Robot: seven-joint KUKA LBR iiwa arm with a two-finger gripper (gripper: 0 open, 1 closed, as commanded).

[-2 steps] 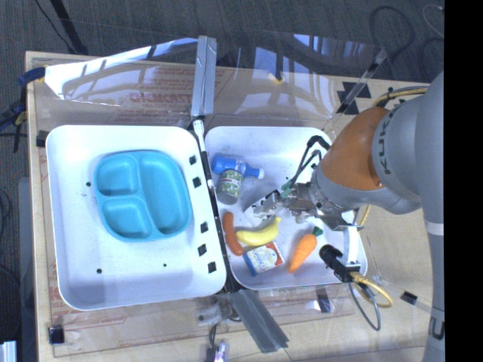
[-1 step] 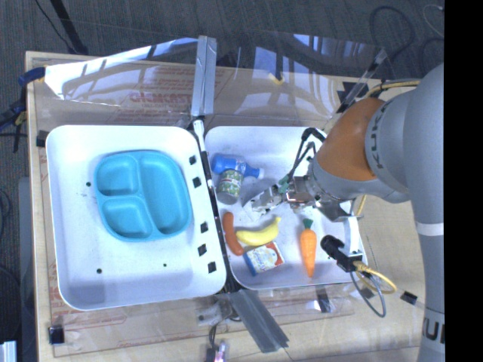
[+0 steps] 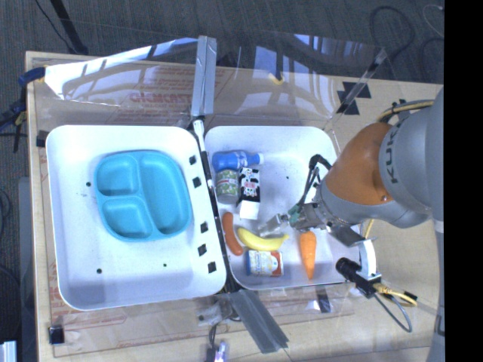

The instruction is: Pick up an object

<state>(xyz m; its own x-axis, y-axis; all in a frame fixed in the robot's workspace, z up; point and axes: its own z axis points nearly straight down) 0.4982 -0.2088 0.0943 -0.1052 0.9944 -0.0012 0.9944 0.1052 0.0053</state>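
gripper (image 3: 281, 219) low in rt bin (image 3: 290, 138), just above banana (image 3: 260, 240) | fingers: can't tell | nothing lifted yet, grasp+lift left

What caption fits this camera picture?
Robot gripper hovers over banana and carrot in the right bin.

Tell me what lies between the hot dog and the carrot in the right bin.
In the camera view, the banana lies between the hot dog and the carrot, with a small yogurt cup just below it.
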